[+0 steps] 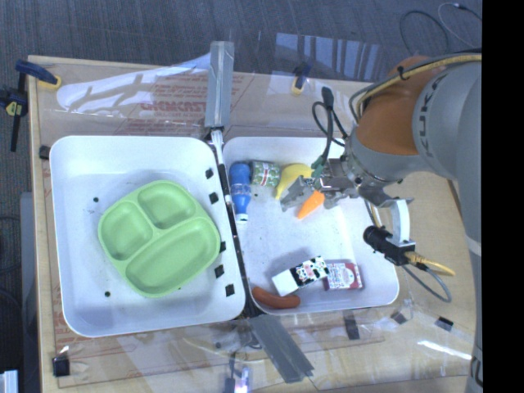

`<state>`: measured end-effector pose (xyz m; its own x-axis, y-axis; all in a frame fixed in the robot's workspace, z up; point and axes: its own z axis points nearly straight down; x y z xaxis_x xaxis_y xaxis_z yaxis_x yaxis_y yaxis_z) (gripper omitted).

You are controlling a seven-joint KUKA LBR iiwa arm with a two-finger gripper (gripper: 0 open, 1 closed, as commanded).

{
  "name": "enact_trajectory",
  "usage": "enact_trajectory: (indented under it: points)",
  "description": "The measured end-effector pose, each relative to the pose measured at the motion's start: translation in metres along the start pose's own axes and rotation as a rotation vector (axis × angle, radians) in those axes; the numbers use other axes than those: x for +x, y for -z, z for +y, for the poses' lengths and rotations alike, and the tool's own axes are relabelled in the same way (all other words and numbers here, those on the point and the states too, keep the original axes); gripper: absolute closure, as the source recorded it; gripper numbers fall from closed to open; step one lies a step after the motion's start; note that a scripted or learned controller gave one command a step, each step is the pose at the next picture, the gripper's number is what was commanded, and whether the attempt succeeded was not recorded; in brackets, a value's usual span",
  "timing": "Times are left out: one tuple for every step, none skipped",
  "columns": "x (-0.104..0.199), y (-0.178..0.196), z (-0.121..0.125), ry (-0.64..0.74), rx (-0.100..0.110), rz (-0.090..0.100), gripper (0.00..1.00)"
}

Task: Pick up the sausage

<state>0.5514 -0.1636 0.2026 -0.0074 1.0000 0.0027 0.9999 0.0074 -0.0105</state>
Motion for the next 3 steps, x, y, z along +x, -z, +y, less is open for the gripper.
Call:
enact_trajectory:
  points:
    - [-0.046, -0.114, 0.003, -0.043, -0.003, -0.001, 0.00]
    - [-0.046, -0.108, 0.001, -0.039, 0.004, 0.001, 1.00]
    - [-0.046, -0.113, 0.053, 0.077, -0.004, 0.000, 1.00]
